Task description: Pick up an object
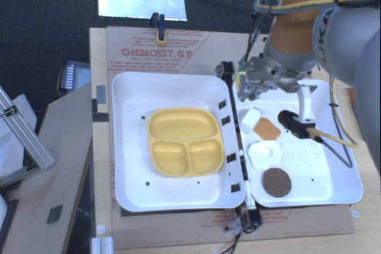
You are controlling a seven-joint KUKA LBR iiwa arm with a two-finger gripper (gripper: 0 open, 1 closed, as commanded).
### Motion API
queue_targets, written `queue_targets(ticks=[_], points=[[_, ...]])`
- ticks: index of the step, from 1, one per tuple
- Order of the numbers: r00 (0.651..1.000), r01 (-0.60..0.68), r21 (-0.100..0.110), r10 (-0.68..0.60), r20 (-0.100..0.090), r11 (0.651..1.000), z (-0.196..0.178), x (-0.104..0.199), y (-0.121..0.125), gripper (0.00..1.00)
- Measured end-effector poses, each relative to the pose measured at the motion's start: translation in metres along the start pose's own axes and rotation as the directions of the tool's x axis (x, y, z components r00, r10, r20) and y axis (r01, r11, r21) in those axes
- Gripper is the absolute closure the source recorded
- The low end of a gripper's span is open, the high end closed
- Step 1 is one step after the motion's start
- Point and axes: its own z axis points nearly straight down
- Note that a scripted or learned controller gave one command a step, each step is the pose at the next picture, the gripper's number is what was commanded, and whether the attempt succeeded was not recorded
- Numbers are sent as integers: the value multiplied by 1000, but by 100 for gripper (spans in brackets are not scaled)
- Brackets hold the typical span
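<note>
My gripper (249, 90) hangs over the far left corner of the right bin (339, 187), close to the divider between the bins. Just in front of it lies a small white block (250, 119), touching an orange-brown flat square (268, 129). Nearer the front sit a white rounded piece (264, 154) and a dark brown disc (277, 182). The gripper is above and behind the white block, and nothing shows in its grasp. The grey arm with its orange band covers the bin's far right part.
The left bin (128, 128) holds a yellow three-compartment plate (181, 141) in its middle. A black divider strip (233, 128) runs between the bins. A cardboard sheet (158, 52) lies under both, with a yellow-and-black clamp (159, 28) at the back.
</note>
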Motion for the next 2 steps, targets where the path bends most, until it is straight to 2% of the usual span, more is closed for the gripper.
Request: queue_targets(ticks=[1,2], points=[[1000,-2,-1,2,0,1000,7,41,36,100],[1000,-3,1,3,1,1000,24,81,47,100]])
